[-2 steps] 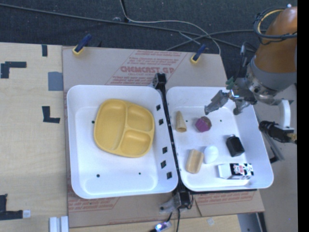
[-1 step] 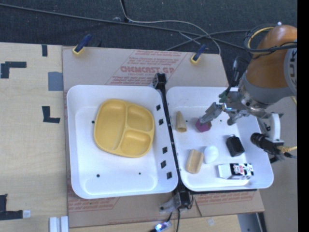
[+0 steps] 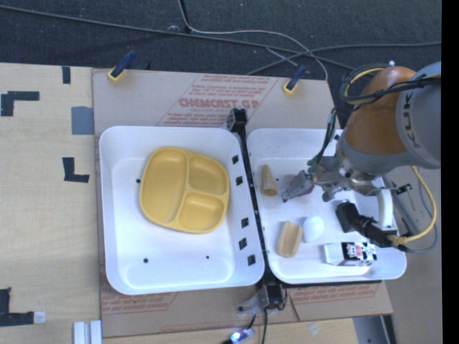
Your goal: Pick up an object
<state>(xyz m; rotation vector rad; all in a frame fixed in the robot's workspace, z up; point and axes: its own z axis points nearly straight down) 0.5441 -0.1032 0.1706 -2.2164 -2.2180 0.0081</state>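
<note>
Hovering with its fingers parted and grasping nothing, the claw [image 3: 295, 188] is hanging over the right bin [image 3: 287, 143]; a small wooden cylinder [image 3: 267, 180] is lying just beside it, a white ball [image 3: 313, 227] and tan block [image 3: 289, 239] sitting below.

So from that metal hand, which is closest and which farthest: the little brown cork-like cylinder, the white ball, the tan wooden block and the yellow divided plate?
Measured from the hand in the camera view:
1. Small brown cork-like cylinder, just left of it in the right bin.
2. White ball, below it.
3. Tan wooden block, lower left, only slightly farther than the ball.
4. Yellow divided plate, in the left bin.
</note>
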